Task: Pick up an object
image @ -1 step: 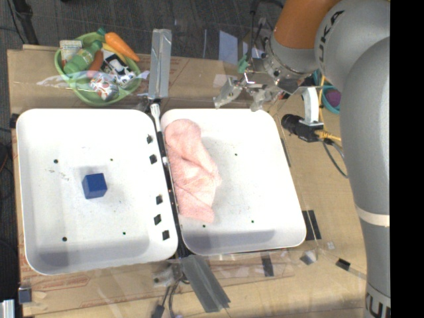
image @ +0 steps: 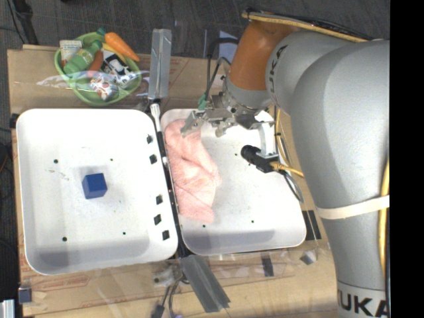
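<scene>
The pink cloth is seen crumpled along the left wall of the right bin; the pincer is poised at its upper end, its state not discernible; a raised fold is best pinched deeply, then lifted straight.

Arm cut off by right and bottom edges; covers right bin's far right corner and rim. End effector partly under wrist, finger state unreadable. Cloth's upper end hidden beneath it. Green bowl's contents too small to identify, apart from a carrot.
</scene>
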You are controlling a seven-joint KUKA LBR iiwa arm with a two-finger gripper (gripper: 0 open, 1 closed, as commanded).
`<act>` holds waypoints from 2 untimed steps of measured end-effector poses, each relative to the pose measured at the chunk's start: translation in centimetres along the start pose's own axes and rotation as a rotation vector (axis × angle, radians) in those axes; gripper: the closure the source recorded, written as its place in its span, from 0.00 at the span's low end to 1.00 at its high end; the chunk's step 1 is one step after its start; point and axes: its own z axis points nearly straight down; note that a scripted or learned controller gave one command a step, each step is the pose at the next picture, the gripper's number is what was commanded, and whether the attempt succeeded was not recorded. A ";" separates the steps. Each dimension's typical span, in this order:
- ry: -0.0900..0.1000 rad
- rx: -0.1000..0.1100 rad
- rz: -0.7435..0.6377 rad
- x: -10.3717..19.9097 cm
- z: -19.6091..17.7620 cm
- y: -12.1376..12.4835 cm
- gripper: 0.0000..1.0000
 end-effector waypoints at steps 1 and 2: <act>-0.001 -0.006 -0.080 0.9 -4.0 -0.9 0.00; 0.000 -0.005 -0.167 -2.7 6.1 -2.2 0.00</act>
